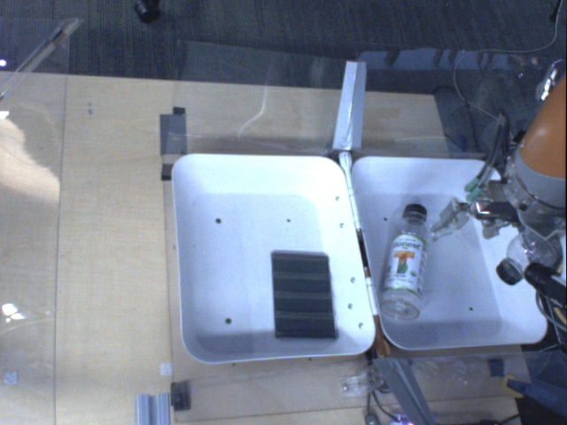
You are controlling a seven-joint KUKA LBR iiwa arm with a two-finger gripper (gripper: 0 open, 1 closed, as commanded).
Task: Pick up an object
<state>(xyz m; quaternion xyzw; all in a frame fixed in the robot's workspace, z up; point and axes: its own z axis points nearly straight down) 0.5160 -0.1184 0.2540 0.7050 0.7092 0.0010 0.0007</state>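
A clear plastic bottle (405, 262) with a black cap and an orange-and-green label lies in the right bin (461, 321), cap toward the back. A black ribbed rectangular block (303, 295) lies flat in the front half of the left bin (221, 193). My gripper (449, 217) reaches in from the right and hangs over the right bin, just right of the bottle's cap. Nothing shows in its grasp.
A metal divider post (348, 104) rises behind the seam between the two bins. Cables and the arm's wrist hardware (523, 237) crowd the right bin's right side. Wooden bench surface (97, 237) lies open to the left.
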